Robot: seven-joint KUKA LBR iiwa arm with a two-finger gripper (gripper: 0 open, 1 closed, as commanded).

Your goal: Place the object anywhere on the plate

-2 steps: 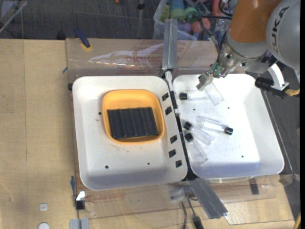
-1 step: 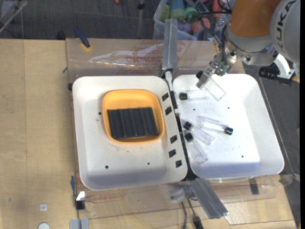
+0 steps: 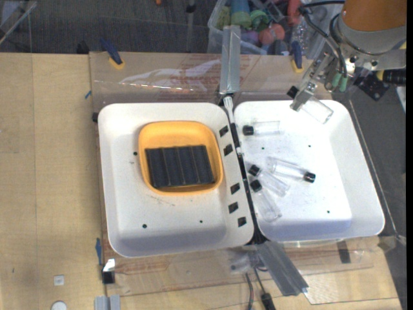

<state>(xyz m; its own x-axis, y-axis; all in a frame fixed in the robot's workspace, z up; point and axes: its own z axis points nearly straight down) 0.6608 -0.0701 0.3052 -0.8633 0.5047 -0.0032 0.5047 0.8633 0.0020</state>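
Observation:
An orange plate (image 3: 150, 138) lies in the left bin (image 3: 122, 212) with a black ribbed pad (image 3: 179, 165) on it. Several clear vials with black caps lie in the right bin (image 3: 335, 192): one (image 3: 263, 128) near the far left, one (image 3: 290, 170) in the middle, others (image 3: 268, 185) close to the divider. My gripper (image 3: 308, 94) hangs over the far edge of the right bin. A clear vial (image 3: 320, 110) shows right at its tip; whether it is held I cannot tell.
A metal divider strip (image 3: 240, 173) with black tabs runs between the two bins. A box of coloured toys (image 3: 264, 8) stands behind the bench. Cables and the arm's orange band (image 3: 374, 5) fill the top right.

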